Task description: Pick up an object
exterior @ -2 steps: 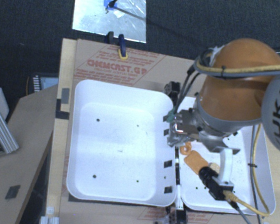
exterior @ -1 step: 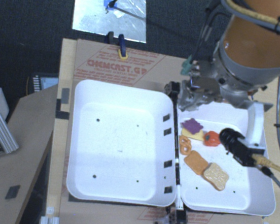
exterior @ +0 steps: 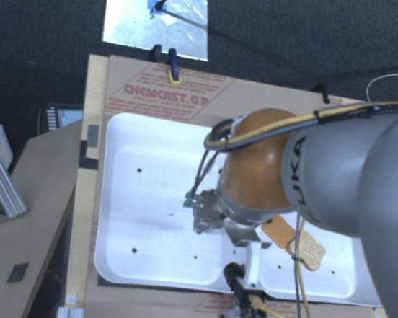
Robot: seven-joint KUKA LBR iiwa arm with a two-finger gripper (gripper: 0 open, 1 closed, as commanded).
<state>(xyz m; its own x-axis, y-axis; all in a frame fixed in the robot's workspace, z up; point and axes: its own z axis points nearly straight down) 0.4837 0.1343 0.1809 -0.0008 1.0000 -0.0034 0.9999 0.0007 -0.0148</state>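
Risks a miss: gripper (exterior: 214, 221) low near the divider (exterior: 252, 260) between bins (exterior: 130, 182), opening and hold impossible to tell, with the tan, cracker-like object (exterior: 297, 242) off to its side.

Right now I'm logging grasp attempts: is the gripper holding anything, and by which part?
Cannot be told: the arm's orange band and wrist cover the gripper. A tan flat object lies in the right bin.

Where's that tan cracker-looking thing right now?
The tan cracker-like piece lies in the right-hand bin, near the divider between the bins, just right of the arm's wrist and partly hidden by it.
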